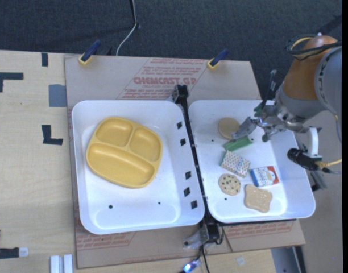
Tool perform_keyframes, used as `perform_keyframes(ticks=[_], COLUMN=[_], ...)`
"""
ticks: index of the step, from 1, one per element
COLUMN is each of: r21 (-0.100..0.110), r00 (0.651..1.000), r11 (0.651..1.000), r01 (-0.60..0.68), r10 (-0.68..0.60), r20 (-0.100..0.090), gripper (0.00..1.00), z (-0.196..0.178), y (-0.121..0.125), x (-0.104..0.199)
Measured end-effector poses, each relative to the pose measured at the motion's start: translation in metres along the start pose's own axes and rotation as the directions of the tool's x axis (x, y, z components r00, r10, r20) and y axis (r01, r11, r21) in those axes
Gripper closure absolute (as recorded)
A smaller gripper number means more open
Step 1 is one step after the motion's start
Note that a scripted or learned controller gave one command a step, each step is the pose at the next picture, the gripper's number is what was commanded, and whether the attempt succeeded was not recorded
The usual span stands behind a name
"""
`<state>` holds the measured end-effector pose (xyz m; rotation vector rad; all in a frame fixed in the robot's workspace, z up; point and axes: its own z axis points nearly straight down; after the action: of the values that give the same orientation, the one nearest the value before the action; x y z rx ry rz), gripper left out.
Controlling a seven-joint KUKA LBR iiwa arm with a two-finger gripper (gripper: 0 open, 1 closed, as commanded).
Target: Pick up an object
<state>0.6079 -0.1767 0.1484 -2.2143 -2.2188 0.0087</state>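
Reaching in from the right, wrist bent low over the right bin (pixel 288 206), gripper (pixel 246 129) angled down-left just above a green block (pixel 237 144). Claw state: impossible to tell. Nearby in that bin: round cracker (pixel 227 127), chocolate-chip cookie (pixel 229 184), toast (pixel 258 198).

Glossy yellow plastic plate (pixel 124 151) sits in a smooth white plastic bin (pixel 94 216), matt brown cardboard (pixel 157 79) beneath, pale wood bench (pixel 26 169) alongside.
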Motion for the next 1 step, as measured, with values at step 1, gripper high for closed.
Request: perform_keyframes(ticks=[1], r21=[-0.001], r00=[1.000], r11=[1.000], r01=[-0.001], r10=[0.001], r20=[-0.001], gripper=[0.00], z=[0.0546], y=[-0.0108], x=[0.0039])
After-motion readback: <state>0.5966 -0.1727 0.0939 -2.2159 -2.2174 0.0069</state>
